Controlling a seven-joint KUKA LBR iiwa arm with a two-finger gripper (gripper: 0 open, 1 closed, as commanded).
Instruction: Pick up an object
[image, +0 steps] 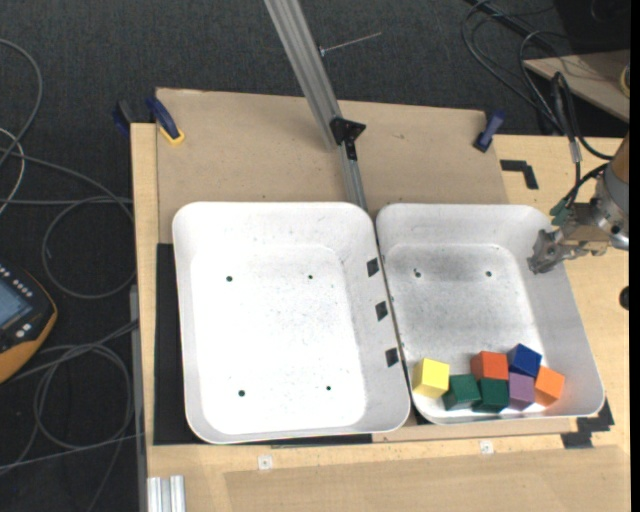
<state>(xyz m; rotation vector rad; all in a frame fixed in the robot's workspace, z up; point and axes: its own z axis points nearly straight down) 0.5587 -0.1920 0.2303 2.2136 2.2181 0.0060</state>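
Observation:
Several small coloured blocks huddle in the near right corner of the right bin (452, 214): a yellow block (433, 376), two green blocks (461, 391) (492, 396), a red-orange block (491, 365), a blue block (525, 358), a purple block (522, 388) and an orange block (549, 383). My gripper (543, 257) hangs over the bin's far right rim, well behind the blocks and apart from them. Nothing shows in it.
The left bin (182, 232) lies beside the right one, with black clips (381, 310) along the shared rim. A slanted metal pole (312, 75) rises behind the bins. Blue clamps (166, 121) (488, 131) grip the board's far corners. Cables and a yellow device (16, 318) lie left.

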